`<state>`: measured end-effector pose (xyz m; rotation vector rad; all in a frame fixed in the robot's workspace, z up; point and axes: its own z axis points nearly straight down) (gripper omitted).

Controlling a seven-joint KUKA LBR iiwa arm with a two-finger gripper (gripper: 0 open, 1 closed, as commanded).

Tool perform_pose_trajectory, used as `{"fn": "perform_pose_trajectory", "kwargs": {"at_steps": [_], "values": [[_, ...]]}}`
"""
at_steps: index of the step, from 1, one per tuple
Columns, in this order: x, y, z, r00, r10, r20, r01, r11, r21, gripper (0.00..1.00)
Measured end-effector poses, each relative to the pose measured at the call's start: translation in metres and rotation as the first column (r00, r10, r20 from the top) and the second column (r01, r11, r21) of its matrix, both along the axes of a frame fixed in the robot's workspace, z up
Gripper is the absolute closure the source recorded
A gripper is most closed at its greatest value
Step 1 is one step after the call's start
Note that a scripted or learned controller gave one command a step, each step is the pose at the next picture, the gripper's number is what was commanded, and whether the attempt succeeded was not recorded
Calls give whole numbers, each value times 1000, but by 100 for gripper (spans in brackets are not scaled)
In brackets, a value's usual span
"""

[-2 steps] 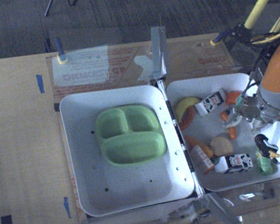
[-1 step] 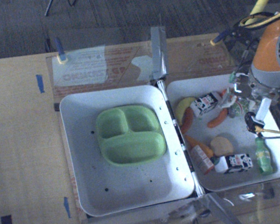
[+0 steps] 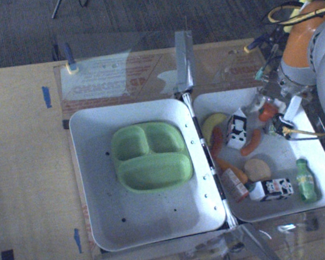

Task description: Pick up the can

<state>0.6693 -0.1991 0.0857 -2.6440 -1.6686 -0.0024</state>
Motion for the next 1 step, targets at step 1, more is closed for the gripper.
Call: {"fn": "perform_pose_trajectory", "kwargs": {"at_steps": [1], "values": [[-50,4,0,1000,4,6,-4,1000,-8,0]]}}
